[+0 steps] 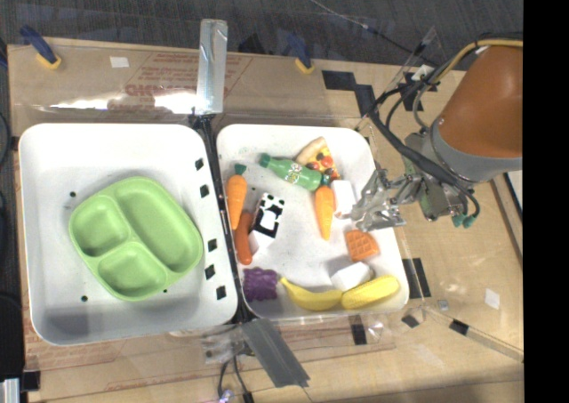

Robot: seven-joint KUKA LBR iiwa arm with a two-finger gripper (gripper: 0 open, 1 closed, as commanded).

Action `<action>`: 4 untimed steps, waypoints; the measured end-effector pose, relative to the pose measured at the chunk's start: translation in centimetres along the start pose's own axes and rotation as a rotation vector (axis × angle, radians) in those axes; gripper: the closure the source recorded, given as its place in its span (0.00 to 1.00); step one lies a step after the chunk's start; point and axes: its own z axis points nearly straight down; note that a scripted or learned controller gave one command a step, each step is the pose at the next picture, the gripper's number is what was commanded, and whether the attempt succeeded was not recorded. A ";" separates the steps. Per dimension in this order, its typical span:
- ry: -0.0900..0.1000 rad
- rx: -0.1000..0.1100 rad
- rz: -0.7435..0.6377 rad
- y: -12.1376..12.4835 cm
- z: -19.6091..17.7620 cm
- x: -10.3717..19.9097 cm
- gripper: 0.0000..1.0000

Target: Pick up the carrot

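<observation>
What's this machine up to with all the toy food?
A robot arm reaches in from the right, and its gripper hovers at the right side of the right bin, just beside a carrot and above a small waffle. It is meant to pick up a carrot, but nothing is seen between its fingers yet. A second carrot lies along the bin's left side, with a green bottle, bananas and grapes around. The left bin holds a green divided plate.

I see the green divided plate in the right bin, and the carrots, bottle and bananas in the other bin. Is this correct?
Not quite. The camera view shows the green divided plate in the left bin; the carrots, bottle and bananas lie in the right bin.
</observation>
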 end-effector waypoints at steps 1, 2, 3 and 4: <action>0.001 0.000 -0.216 -2.2 -6.0 0.0 1.00; 0.003 -0.004 -0.601 -2.1 -5.7 0.7 1.00; 0.000 -0.002 -0.880 -2.0 -8.7 1.2 1.00; 0.004 -0.009 -1.222 -1.8 -2.7 2.6 1.00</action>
